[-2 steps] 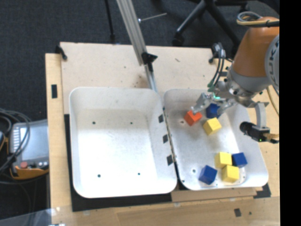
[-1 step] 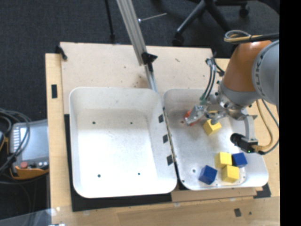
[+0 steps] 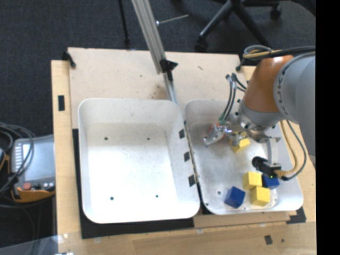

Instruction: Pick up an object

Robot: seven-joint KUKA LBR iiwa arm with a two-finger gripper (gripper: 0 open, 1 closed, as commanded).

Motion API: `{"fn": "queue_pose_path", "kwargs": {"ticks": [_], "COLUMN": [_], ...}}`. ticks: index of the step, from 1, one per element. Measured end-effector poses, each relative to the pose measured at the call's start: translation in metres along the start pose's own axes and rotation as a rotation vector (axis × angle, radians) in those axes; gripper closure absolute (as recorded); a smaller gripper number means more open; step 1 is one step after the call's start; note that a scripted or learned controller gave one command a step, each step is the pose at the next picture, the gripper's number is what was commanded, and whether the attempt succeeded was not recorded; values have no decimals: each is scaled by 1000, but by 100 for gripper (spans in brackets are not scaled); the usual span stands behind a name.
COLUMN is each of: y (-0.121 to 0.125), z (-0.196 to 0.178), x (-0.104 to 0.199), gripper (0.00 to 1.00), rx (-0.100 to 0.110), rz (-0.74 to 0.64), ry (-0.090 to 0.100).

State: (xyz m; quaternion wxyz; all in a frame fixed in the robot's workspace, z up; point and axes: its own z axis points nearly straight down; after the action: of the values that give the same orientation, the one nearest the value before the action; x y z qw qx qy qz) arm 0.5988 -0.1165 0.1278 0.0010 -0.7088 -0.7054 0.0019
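Four blocks lie in the right bin point(image 3: 212, 203), and one more sits up by my pincer point(image 3: 223, 133). That one is a small yellow block point(image 3: 240, 143), just beside the pincer on the side toward the bin's near rim. Whether it is between my fingers or only next to them I cannot tell; the metal parts there are small and blurred, and I cannot tell whether the pincer stands apart or together.

Taking the yellow block as my landmark: two more yellow blocks point(image 3: 256, 187) lie nearer the bin's front rim, touching or almost touching each other. A blue block point(image 3: 234, 196) sits to their left, also toward the front rim, and a darker blue one point(image 3: 271, 181) is tucked against them on the right. The left bin point(image 3: 90, 116) lies well apart from the block, across the divider.

I judge that I am at the reach-and-grasp step, with the pincer low over the bin floor close to the yellow block. Nothing is clearly lifted, so the pick is not yet done.

The next move calls for centring the fingers on the yellow block, one finger on each side, then closing firmly and rising straight up. If the block sits off to one side, closing may only nudge it away.
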Motion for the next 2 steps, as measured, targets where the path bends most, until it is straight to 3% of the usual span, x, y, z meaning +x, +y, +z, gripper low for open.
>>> {"fn": "queue_pose_path", "kwargs": {"ticks": [1, 2], "y": [1, 2], "z": [32, 19], "x": [-1, -2], "gripper": [0, 100], "rx": [-4, -9], "rz": [-1, 6], "ry": [-1, 1]}}
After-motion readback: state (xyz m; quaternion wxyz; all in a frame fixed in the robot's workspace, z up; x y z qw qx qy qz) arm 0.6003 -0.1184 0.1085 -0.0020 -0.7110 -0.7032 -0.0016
